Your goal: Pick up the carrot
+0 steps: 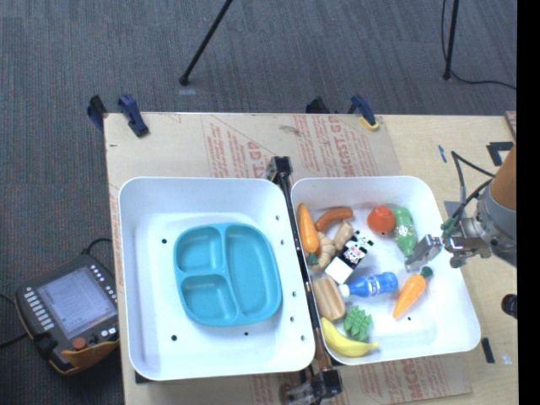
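"most" lettering on cardboard (253, 146) behind carrot (410, 294)

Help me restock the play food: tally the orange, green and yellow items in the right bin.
Orange: 3, carrot, second carrot, tomato
Green: 2, cucumber, broccoli
Yellow: 1, banana
Total: 6
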Controlling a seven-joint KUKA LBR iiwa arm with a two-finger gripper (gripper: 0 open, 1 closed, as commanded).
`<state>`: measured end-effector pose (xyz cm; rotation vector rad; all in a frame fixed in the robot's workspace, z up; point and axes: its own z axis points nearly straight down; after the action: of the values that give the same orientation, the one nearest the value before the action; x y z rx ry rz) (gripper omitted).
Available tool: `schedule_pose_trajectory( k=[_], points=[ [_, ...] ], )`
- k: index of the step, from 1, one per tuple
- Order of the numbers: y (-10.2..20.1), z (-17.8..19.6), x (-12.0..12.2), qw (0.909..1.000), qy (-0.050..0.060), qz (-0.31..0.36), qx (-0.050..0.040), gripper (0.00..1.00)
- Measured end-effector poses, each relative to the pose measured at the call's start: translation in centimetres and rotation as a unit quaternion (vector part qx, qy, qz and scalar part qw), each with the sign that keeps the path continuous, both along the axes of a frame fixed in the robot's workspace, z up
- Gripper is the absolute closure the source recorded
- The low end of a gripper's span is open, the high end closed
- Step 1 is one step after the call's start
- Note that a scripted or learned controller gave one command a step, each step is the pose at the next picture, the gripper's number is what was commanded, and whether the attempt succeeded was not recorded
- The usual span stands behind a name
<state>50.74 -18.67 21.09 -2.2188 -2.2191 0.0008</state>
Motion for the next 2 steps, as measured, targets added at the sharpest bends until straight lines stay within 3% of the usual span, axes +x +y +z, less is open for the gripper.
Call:
schedule_pose_trajectory(
  k=[1,2],
  points=[
    [0.3,-10.8,-0.1,0.9958,-0.008,0.091,-0.0038,0.0],
    [0.3,-9.8,0.0,0.996,-0.009,0.089,-0.004,1.0]
  ],
)
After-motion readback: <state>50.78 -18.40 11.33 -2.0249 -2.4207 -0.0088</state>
